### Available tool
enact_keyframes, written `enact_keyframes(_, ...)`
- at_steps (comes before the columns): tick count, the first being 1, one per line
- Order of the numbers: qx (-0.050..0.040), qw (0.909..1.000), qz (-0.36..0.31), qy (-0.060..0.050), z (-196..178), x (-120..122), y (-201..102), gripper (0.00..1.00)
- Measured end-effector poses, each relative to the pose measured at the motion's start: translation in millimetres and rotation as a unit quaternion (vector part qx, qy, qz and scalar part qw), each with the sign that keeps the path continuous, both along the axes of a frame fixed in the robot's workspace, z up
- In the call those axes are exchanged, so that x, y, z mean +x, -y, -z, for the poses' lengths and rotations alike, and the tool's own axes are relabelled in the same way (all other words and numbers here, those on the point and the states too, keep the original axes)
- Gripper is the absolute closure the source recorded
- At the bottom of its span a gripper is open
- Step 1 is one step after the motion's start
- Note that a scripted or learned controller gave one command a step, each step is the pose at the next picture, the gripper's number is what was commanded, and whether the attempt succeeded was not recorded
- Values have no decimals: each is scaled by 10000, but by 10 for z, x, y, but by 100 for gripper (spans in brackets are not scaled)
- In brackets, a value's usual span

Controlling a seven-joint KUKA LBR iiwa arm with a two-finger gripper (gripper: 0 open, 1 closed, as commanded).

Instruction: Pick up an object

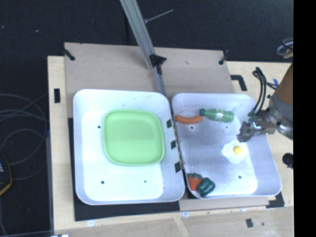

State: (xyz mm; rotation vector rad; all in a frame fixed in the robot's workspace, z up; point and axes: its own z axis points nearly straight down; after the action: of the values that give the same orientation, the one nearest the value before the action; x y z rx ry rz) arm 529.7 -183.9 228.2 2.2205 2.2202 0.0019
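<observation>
Green bottle (217, 115) lies w/ long axis left-right; gripper (245, 132) jaws' state unclear.

The pale wooden bench (59, 147) bears a tan board (113, 68) at the back and 2 shallow white bins side by side: the left bin (89, 181) and the right bin (261, 177), their inner walls touching at the middle.

right bin (261, 181): jaws (245, 132) above fried egg (235, 151) (just beside) | left bin (89, 181): green plate (133, 137)
</observation>
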Motion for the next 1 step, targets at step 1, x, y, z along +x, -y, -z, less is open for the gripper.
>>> enact_keyframes(1, 6, 10000, -23, -1, -99, 168, -563, 100)
